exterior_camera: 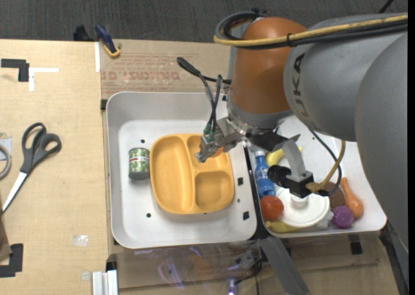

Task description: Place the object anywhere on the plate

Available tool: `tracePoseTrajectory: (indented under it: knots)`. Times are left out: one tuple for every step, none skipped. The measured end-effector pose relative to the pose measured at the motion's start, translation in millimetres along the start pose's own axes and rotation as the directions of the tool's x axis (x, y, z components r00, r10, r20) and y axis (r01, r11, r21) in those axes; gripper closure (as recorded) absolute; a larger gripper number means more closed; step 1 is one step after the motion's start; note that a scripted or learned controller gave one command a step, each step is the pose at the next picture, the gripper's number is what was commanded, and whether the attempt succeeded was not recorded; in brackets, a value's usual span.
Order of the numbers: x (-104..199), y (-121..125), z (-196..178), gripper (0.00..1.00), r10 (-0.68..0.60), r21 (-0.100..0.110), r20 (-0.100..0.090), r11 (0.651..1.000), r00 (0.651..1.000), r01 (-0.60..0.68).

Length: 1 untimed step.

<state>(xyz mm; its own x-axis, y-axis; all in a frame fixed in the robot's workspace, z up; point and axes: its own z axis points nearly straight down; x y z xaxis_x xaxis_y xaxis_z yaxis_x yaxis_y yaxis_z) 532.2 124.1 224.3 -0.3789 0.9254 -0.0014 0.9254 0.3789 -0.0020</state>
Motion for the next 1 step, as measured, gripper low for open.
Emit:
tracePoseTrajectory:
  knots:
    - [33.0,-37.3,-151.5,1.0,-0.233,-0.002,0.002,0.972,0.972,0.233]
